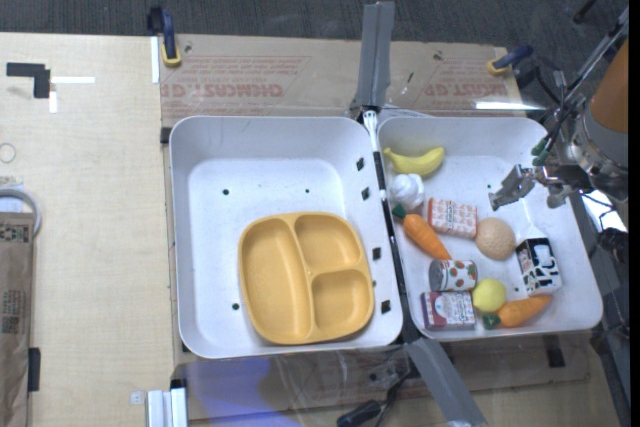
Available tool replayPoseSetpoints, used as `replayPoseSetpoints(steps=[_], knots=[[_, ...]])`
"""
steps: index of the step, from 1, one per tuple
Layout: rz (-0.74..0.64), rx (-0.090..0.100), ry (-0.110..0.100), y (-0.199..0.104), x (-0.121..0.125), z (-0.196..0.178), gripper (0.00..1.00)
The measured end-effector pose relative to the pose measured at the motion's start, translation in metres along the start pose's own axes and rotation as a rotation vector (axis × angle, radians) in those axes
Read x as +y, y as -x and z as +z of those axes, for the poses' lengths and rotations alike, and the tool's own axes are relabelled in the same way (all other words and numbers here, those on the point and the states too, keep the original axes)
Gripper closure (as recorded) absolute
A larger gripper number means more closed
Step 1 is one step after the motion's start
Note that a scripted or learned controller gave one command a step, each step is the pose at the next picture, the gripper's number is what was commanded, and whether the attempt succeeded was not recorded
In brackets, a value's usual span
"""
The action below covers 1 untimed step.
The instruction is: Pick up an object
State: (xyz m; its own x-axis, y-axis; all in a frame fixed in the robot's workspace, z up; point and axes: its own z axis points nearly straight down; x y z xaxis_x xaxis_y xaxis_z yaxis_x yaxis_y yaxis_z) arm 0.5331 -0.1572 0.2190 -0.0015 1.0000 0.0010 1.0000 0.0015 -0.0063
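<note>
Your claw (515, 187) hung over the right bin (575, 245), toward its right wall and upper half, with the grey arm (600, 115) reaching in from the right. You could not tell from above how far its fingers were parted, and nothing showed between them.

The things to pick lay mostly below and to the left of it. Nearest was the tan ball (494, 238), just below the claw and apart from it. Beside the ball, to the left, lay the small red-and-white box (452, 216), and to the ball's right stood the black-and-white carton (535, 265). The banana (415, 161) lay well to the left of the claw, near the bin's upper left corner, with a white object (406, 187) just under it. A carrot (425, 236) lay slantwise below that. Along the bin's lower edge you had a can (453, 274), a red packet (447, 310), a lemon (489, 295) and a second carrot (524, 310).

The left bin (200, 215) held a yellow divided tray (305, 275).
</note>
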Motion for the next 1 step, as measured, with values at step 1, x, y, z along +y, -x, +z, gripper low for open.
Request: replayPoseSetpoints(steps=[1], knots=[[0.172,0.001,0.0,0.058,-0.005,0.0592,0.0]])
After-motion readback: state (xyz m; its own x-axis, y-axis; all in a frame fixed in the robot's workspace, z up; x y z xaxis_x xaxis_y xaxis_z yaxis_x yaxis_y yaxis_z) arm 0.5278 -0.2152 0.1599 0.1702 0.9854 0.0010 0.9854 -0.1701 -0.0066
